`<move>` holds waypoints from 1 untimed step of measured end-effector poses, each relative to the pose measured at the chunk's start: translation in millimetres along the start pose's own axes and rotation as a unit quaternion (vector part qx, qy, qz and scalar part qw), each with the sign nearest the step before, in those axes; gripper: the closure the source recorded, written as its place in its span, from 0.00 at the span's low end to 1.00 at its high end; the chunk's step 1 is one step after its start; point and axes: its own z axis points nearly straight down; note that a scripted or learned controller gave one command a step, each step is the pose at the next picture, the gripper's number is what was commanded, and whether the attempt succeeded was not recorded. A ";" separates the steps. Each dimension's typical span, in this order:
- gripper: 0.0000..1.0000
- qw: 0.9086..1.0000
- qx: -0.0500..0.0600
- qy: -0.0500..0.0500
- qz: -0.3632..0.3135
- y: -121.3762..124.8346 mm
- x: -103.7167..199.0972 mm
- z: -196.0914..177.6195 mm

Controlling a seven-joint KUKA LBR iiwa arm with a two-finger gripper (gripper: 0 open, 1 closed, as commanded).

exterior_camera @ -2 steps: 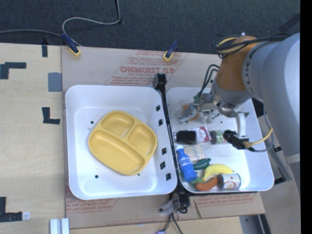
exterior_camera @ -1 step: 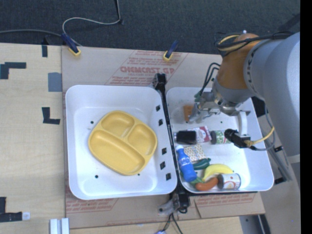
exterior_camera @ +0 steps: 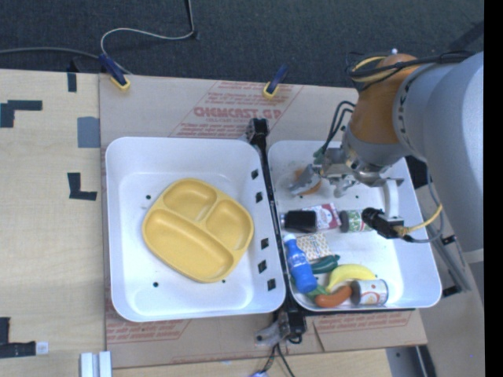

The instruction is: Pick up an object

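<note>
Desk (exterior_camera: 47, 210): pale wood-grain top carrying a flat brown cardboard sheet with red print, two smooth white plastic bins on it.
Left bin (exterior_camera: 126, 289): shallow, rounded corners; holds a glossy yellow divided plate (exterior_camera: 198, 228), tilted diagonally.
Right bin (exterior_camera: 420, 281): holds the objects to pick, clustered along its left and near side.
Objects: a blue bottle (exterior_camera: 298, 264), a curved yellow banana (exterior_camera: 351, 273), an orange-red carrot shape (exterior_camera: 334, 295), a black-capped tube with pink label (exterior_camera: 310, 220).
Arm (exterior_camera: 444, 108): matte grey shell, orange band.
Claw (exterior_camera: 339, 181): metallic, low over the right bin's far part; whether clenched or released cannot be told.
</note>
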 end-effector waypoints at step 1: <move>0.00 1.000 -0.010 -0.004 0.003 -68.1 0.0 32.6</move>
